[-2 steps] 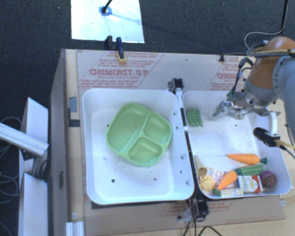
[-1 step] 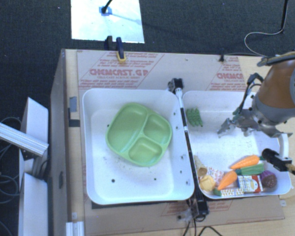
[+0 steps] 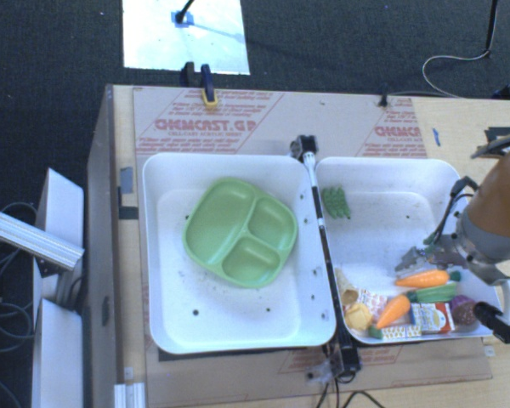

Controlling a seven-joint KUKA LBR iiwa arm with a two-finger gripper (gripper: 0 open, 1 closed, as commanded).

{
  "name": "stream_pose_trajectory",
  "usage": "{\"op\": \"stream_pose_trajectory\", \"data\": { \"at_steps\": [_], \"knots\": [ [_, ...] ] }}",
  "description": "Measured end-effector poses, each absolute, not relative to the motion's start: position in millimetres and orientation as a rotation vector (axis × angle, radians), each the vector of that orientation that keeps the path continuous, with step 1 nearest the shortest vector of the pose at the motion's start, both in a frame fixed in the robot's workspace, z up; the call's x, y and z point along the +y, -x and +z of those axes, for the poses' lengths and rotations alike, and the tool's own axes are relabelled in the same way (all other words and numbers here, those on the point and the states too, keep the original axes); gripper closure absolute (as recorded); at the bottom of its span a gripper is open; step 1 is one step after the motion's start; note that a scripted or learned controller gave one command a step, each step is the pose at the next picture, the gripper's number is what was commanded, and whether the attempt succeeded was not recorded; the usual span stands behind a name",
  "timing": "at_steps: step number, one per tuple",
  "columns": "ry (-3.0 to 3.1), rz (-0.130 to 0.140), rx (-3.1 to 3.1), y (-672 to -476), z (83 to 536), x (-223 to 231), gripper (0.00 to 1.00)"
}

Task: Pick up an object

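Camera view puts the pincer (image 3: 425,257) low in the right bin (image 3: 382,181), just above the carrot (image 3: 422,278); how wide it stands I cannot tell. That carrot lies immediately below the pincer, its long axis running left to right.

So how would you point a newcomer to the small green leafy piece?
Start at the right-hand bin. Look near its upper left corner, beside the divider between the bins: the green leafy piece lies there alone, apart from the pile of toy food along the bin's near edge.
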State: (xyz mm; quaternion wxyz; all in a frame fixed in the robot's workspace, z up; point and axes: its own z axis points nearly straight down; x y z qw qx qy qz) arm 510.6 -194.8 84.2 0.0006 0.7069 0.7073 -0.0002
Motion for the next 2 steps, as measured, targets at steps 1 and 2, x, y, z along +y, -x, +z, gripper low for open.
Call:
{"op": "stream_pose_trajectory", "data": {
  "at_steps": [1, 2],
  "knots": [
    [-2.217, 0.003, 2.221, -511.8, 94.8, -194.4, 1.0],
    [-2.217, 0.003, 2.221, -511.8, 94.7, -194.4, 0.0]
  ]
}}
